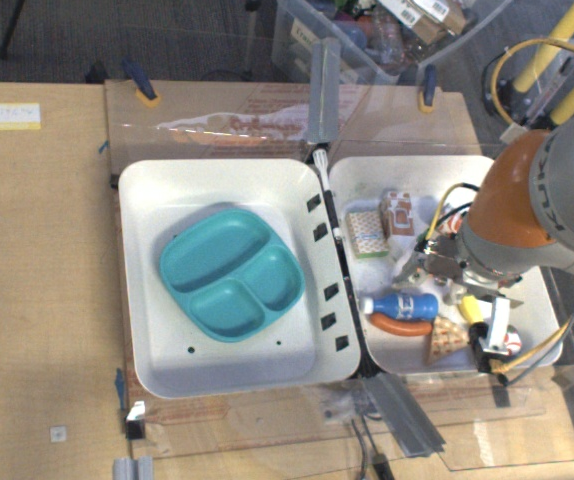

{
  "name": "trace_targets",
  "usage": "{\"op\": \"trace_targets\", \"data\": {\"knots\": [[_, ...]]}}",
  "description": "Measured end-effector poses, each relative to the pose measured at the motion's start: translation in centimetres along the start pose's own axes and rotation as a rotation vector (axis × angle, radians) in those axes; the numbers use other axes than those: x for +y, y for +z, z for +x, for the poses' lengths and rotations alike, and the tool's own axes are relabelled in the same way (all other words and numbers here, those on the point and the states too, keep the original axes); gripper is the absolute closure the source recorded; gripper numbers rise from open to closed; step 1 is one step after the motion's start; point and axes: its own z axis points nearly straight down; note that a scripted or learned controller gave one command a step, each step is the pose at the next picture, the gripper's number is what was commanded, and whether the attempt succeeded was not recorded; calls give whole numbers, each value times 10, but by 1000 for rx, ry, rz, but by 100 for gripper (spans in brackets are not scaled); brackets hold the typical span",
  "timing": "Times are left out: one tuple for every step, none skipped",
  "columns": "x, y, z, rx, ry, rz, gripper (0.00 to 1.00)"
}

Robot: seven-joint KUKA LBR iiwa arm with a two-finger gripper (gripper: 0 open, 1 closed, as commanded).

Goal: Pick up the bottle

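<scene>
The bottle [404,305] is blue with a white cap and lies on its side in the right bin [537,313], cap pointing left toward the divider. My gripper [435,268] hangs just above and slightly right of the bottle, under the orange band of the wrist [502,213]. The arm hides the gripper's tip, and nothing shows as held in it.
Close around the bottle lie a red-orange sausage [404,326], a pizza slice [448,339], a yellow piece [470,309], a patterned packet [366,231] and a brown-and-white box [398,211]. The left bin [147,208] holds a teal divided plate [232,273].
</scene>
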Motion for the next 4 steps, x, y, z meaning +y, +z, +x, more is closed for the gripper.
{"op": "trace_targets", "data": {"knots": [[-51, -1, -13, -3, -132, -15, 0], [-48, -12, -15, -5, -127, -23, 100], [-8, -94, 68, -4, -8, 11, 100], [-9, -94, 68, -4, -8, 12, 0]]}}
